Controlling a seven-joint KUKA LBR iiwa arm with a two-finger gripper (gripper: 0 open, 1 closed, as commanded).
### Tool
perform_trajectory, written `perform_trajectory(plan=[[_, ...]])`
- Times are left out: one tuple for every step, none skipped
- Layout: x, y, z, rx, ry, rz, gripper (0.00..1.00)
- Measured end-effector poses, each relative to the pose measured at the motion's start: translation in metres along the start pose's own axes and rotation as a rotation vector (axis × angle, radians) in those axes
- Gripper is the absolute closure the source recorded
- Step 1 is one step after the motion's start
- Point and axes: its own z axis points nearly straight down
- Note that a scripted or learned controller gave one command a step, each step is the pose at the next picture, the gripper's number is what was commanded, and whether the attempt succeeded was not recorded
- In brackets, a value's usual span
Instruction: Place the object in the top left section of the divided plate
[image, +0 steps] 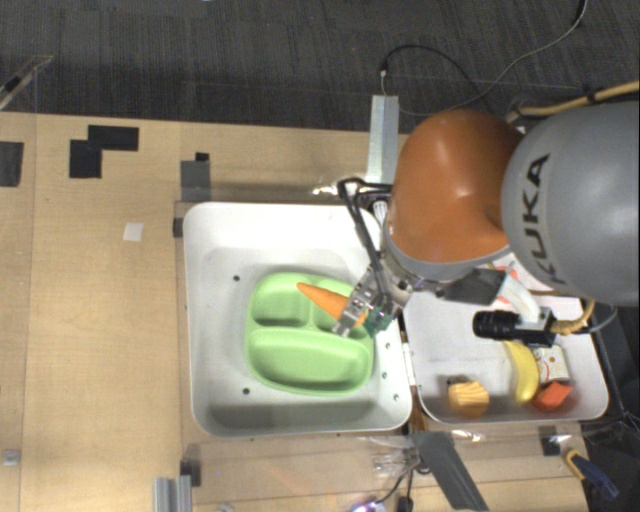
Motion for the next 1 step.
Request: perform_trajectory(plan=[[-0.0001, 0.0, 0.0, 0.0, 0.0, 0.0, 0.0]])
